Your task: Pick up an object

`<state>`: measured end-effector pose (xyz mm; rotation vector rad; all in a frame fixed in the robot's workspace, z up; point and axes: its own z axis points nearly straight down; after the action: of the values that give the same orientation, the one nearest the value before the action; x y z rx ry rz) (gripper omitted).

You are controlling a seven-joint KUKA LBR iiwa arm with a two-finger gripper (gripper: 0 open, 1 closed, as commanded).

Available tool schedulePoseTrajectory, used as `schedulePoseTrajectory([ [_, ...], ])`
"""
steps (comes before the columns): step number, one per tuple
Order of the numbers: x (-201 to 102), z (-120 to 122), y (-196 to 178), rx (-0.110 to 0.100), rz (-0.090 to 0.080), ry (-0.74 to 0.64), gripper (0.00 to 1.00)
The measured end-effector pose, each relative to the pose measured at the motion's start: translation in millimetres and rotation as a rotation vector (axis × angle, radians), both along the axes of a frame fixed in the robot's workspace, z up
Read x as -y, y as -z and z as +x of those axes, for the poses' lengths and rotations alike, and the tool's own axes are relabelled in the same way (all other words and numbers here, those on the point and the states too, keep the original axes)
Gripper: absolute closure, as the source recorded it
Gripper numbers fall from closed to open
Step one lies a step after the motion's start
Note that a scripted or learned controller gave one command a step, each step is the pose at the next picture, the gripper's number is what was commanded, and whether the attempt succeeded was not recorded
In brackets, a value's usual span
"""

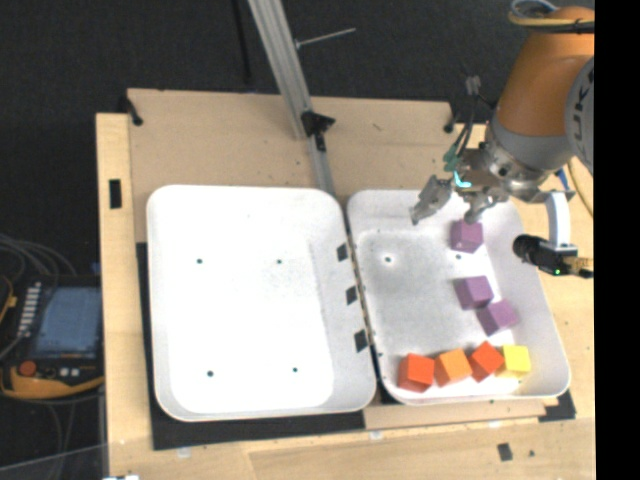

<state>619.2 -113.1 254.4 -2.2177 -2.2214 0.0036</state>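
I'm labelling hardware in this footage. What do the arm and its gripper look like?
The arm is a thick rounded body, orange above and grey toward the wrist. The gripper has two slim grey metal fingers, with a small teal glint at its base. A white cable loops off the wrist to a small black part at the side.
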Motion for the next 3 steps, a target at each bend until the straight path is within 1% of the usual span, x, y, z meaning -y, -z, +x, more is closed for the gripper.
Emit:
schedulePoseTrajectory([
  [1, 0.0, 0.8, -2.6, 0.005, 0.0, 0.0, 0.0],
  [2, -2.4, -8.5, 45.9, 0.002, -0.001, 0.003, 0.0],
  [3, -2.1, -15.5, 107.4, -0.002, -0.002, 0.004, 0.0],
])
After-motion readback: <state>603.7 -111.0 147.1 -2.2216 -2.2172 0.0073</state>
